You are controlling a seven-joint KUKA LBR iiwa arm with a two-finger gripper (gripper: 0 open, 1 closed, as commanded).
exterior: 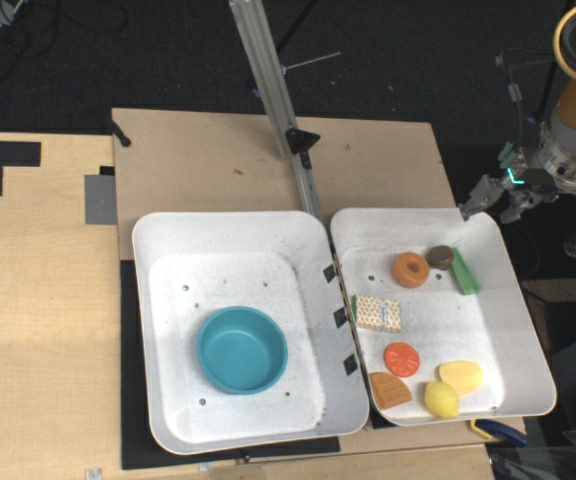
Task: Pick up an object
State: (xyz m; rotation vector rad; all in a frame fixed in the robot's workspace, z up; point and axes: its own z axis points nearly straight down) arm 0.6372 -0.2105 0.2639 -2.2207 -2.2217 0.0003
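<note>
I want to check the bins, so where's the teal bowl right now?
The teal bowl sits alone in the left bin, toward its front, across the divider from the orange-red disc in the right bin.

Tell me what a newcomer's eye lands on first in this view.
Most striking is the teal bowl, alone in the left bin. Next comes the bright cluster in the right bin: an orange ring, a green stick and a yellow lemon. The gripper hovers past that bin's far right corner.

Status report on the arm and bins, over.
Gripper above right bin's far corner, holding nothing seen. Orange ring, green stick nearest. Teal bowl in left bin.
</note>
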